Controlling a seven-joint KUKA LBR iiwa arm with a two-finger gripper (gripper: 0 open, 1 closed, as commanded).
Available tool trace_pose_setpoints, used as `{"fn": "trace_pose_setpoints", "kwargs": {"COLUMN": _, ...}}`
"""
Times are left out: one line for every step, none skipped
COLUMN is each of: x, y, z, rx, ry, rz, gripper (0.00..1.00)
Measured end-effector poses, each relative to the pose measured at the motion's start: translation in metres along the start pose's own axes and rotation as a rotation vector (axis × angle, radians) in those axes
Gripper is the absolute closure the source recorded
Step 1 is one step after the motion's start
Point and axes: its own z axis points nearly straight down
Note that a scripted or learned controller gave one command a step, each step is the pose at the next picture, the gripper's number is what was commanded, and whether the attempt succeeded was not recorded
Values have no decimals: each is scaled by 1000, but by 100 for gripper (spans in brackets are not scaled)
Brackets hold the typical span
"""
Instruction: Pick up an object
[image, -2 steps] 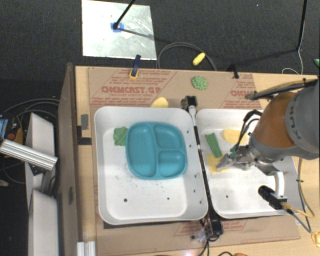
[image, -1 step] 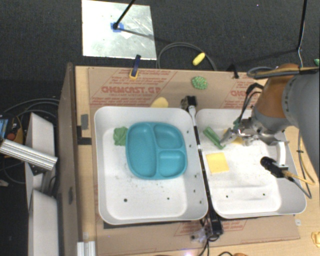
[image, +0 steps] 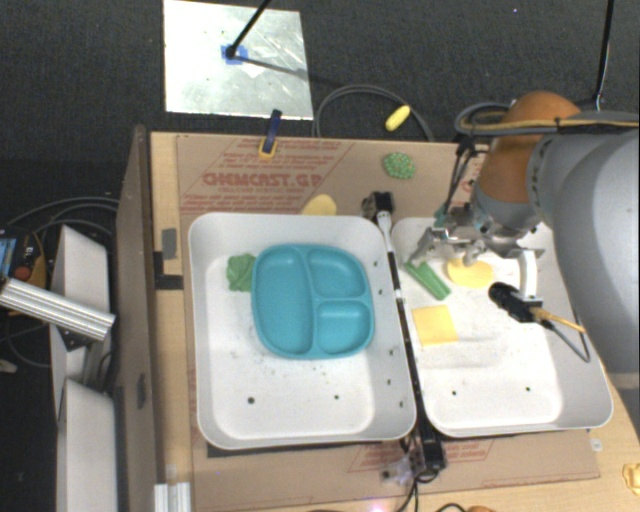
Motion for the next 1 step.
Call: {"fn": "trace_pose_setpoints", "kwargs": {"x": -15, "y": -32, "z": 16, "rx": 7, "ry": 0, "rz": 9, "gripper": 0}}
